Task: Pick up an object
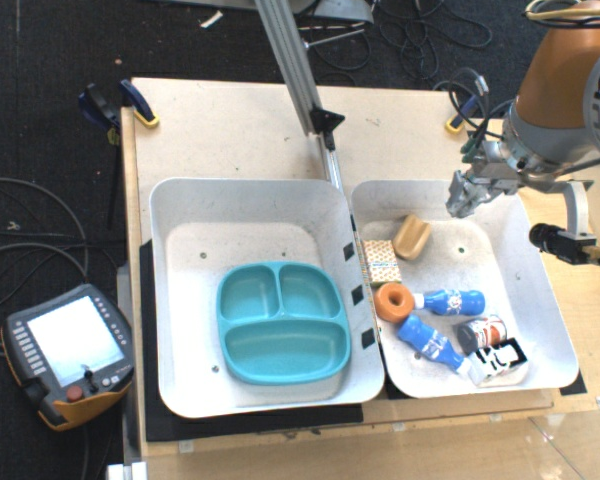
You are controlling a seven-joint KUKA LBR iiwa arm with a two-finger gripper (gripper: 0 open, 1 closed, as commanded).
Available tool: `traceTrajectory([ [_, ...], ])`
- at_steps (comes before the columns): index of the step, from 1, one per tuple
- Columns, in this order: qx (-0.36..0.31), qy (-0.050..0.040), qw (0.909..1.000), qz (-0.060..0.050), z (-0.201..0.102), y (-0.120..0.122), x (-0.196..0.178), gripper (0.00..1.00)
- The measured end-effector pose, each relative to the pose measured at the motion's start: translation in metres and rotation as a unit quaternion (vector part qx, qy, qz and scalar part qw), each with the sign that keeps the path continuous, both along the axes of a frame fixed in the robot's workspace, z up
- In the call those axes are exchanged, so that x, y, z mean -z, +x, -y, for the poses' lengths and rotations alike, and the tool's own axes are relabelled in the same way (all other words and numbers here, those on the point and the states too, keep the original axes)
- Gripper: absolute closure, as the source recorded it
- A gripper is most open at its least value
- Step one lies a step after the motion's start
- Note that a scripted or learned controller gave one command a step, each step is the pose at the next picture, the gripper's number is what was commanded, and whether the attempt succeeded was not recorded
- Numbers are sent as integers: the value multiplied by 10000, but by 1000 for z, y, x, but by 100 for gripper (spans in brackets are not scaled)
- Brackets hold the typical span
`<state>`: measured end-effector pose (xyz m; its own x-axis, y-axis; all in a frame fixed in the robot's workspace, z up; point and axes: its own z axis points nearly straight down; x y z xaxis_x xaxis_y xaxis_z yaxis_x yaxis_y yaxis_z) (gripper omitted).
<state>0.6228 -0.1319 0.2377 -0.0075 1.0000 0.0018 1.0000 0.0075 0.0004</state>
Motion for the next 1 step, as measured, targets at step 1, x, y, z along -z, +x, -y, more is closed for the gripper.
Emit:
traceTrajectory([
  [1,-4,1,10000,3,-56,-5,-10,100],
])
